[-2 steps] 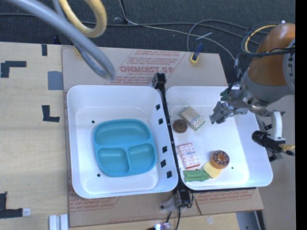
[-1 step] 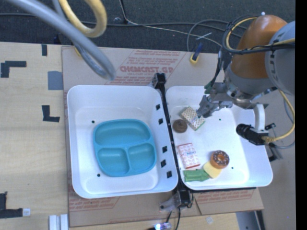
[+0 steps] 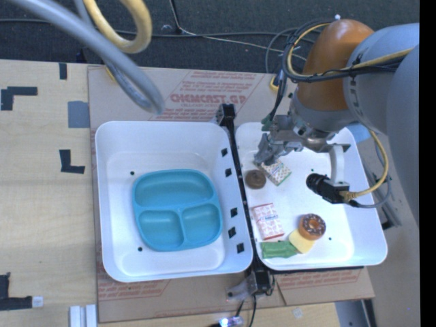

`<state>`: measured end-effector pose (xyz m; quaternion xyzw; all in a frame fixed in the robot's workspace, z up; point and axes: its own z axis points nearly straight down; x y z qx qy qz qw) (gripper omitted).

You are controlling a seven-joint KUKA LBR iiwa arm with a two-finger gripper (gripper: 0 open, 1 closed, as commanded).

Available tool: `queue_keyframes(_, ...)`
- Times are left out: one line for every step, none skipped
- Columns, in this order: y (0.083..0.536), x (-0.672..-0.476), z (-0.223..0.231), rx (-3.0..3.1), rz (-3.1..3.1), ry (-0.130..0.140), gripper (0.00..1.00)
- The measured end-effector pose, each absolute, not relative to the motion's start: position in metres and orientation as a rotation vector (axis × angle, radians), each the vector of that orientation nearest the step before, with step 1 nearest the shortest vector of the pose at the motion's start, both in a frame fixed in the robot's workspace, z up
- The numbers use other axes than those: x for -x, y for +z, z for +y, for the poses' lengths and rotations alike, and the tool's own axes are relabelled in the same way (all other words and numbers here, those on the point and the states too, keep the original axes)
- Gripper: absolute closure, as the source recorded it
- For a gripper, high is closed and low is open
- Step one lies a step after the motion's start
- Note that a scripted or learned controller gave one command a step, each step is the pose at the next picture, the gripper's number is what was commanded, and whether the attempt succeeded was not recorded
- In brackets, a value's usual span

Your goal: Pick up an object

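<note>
In the right bin (image 3: pixel 368 247), the gripper (image 3: pixel 267 157) was lowered directly over a small patterned packet (image 3: pixel 278 174), which lay just below it beside a brown disc (image 3: pixel 255 178). Whether it was spread or pinched could not be told.

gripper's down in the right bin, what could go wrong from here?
1. The gripper sits between the small patterned box and the brown cookie; it may nudge both and lift neither.
2. It works close to the divider between the bins, so a knocked item could wedge there.
</note>
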<state>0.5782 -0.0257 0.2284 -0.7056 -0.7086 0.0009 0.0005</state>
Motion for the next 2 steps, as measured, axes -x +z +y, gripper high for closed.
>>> queue_keyframes(0.229, -0.596, 0.033, 2.212, -2.229, -0.001, 1.00)
queue_keyframes(0.233, -0.616, 0.084, 2.214, -2.228, -0.001, 1.00)
